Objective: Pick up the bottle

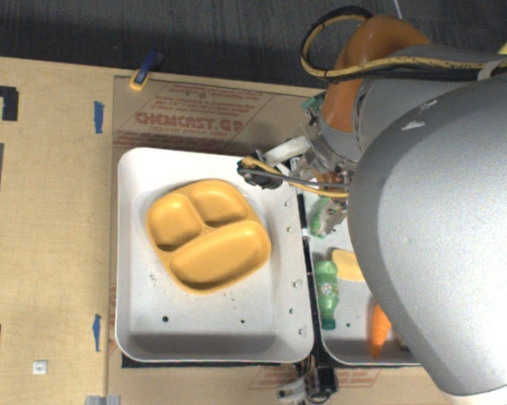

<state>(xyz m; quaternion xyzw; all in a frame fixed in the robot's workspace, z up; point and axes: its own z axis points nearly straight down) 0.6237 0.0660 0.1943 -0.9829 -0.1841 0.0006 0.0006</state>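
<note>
A green bottle (325,292) lies lengthwise along the left wall of the right bin (346,357), with a pale label around its middle. The gripper (325,213) hangs over the far left corner of that bin, a short way beyond the bottle's far end. The grey arm (438,194) reaches in from the right and hides most of the right bin. A small pale green patch shows right under the gripper; I cannot make out what it is.
A yellow divided plate (209,233) lies in the left bin (131,319). In the right bin, a pale yellow piece (345,264) sits next to the bottle and an orange piece (380,328) lies near the front wall. Cables (264,174) trail from the wrist over the bins' divide.
</note>
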